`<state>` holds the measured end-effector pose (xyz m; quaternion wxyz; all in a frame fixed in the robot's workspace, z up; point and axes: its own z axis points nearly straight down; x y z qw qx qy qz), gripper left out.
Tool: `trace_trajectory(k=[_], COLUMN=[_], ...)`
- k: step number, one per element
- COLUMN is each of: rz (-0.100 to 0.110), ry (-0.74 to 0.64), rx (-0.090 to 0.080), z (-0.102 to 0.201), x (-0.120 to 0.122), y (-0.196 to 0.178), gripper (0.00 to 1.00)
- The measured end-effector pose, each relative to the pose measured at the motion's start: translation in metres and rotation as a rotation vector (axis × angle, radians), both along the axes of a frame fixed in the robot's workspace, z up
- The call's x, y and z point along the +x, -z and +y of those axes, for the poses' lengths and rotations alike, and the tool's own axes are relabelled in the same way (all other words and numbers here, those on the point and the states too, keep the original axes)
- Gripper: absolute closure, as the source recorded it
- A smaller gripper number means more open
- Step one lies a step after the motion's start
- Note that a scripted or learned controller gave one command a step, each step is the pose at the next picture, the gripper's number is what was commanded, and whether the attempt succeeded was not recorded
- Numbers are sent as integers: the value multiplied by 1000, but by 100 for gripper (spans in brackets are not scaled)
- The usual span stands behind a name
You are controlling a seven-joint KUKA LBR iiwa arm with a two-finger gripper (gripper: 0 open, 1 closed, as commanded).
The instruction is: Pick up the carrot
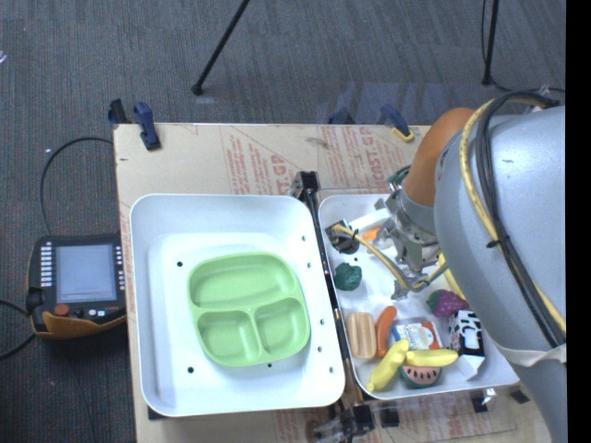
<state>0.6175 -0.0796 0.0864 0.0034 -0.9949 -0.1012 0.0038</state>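
The carrot (385, 327) is a small orange-red stick lying in the front part of the right bin (362, 209). It sits between a hot dog bun (361, 336) on its left and a small printed carton (418, 332) on its right. My gripper (407, 280) hangs over the middle of that bin, a little behind and to the right of the carrot, and apart from it. Nothing shows in its grasp. The grey arm with its orange band (434, 160) covers the bin's right side.
Toy food crowds the right bin: a dark green broccoli (348, 276), purple grapes (447, 302), a banana (388, 365), a watermelon slice (420, 377) and a black-and-yellow item (343, 236). The left bin (152, 247) holds a green divided plate (247, 307). A pendant (81, 282) lies at the far left.
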Motion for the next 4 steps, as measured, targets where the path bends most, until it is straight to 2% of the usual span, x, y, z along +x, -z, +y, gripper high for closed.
trace_trajectory(k=[1,2,3,4], rz=[1,-2,-4,-5], ry=[5,-10,-2,1], rx=[-1,-2,0,0], z=[1,1,-8,-6], x=[-6,-2,14,18], y=[0,0,0,0], gripper=[0,0,0,0])
